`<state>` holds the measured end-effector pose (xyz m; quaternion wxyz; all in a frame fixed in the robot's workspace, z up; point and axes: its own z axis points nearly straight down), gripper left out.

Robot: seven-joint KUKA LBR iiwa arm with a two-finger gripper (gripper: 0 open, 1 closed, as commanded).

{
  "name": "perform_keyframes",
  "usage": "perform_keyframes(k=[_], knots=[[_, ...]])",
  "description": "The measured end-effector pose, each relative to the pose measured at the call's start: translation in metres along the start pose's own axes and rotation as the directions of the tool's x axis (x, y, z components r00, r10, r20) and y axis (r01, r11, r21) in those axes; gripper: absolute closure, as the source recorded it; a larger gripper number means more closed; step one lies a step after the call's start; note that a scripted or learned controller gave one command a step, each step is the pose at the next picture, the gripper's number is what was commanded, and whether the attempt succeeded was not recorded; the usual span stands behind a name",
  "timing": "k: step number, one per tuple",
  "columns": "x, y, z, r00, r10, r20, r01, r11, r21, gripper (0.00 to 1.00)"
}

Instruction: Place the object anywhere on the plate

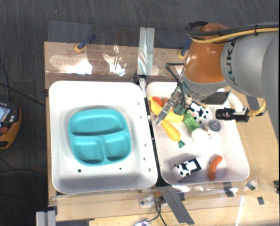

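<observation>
Only legible text: partial dark lettering "KU" on the grey robot arm [252, 55] casing, beside the orange band. Nothing else readable.

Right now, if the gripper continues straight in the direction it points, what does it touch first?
Probably the yellow toy lying just under the gripper in the right bin; depth is hard to judge.

A wooden bench [264, 149] is standing on dark carpet and bearing two shallow white bins side by side, their inner edges touching. The left bin [60, 173] and the right bin [238, 161] are taking up most of its top. Clear plastic sheeting [102, 60] is lying along the far edge, with an upright clear strip [146, 51] standing behind the seam between the bins.
</observation>
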<state>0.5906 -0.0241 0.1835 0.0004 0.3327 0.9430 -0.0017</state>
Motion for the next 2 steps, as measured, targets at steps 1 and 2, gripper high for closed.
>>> perform_keyframes(k=[1,2], knots=[[0.0756,0.0554,0.0001,0.993,-0.121,-0.003,0.121,0.993,-0.002,1.00],[0.0756,0.0554,0.0000,0.993,-0.121,-0.002,0.121,0.993,-0.002,0.00]])
